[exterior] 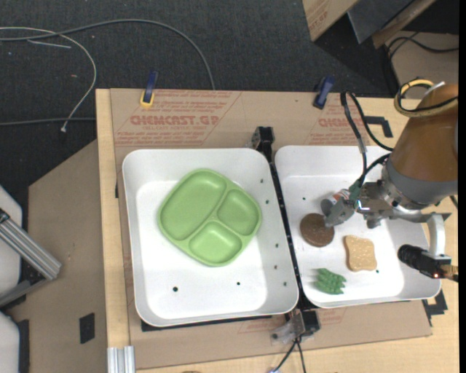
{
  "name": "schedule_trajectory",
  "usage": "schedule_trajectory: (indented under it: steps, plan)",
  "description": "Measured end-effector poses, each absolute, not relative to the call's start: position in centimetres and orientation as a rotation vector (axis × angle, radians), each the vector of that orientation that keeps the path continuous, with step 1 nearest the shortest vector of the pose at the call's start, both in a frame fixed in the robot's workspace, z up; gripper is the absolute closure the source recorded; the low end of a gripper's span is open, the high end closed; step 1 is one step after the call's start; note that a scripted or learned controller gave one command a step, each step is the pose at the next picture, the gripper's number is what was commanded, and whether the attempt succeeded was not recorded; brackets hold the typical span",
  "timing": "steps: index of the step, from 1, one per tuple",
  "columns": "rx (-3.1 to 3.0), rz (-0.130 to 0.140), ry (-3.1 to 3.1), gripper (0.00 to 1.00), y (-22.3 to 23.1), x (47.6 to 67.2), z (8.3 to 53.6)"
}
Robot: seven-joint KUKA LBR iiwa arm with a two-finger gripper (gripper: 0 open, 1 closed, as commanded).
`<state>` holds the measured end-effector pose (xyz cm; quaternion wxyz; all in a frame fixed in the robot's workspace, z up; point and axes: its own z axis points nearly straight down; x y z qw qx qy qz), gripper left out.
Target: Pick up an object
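Right bin (pixel 306 175), pincer (pixel 331 213) tips indistinct

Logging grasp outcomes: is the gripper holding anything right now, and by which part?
Cannot be told. The gripper sits directly over the top edge of the brown disc in the right bin, but no object visibly sits between its fingers.

Arm reaching in, gripper (pixel 336 212) lowered

Dark carpet (pixel 182 51) is covering the floor, with thin grey cables (pixel 80 51) trailing across it. A cardboard sheet (pixel 233 109) is lying over the bench, held by blue clamps (pixel 150 86) at its far edge. Cardboard boxes (pixel 335 16) are sitting at top right.
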<state>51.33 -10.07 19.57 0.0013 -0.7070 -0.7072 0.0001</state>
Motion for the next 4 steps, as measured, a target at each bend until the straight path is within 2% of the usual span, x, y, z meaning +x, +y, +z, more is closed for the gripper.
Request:
schedule_trajectory:
  steps: [2,3,4]
  plan:
    - [-2.22,0.0,-2.22,0.0,-10.8,51.4,8.8]
    - [-2.229,-0.004,-2.223,1.0,-10.9,51.6,10.3]
    - [-2.223,-0.006,-2.227,1.0,-10.4,52.3,16.4]
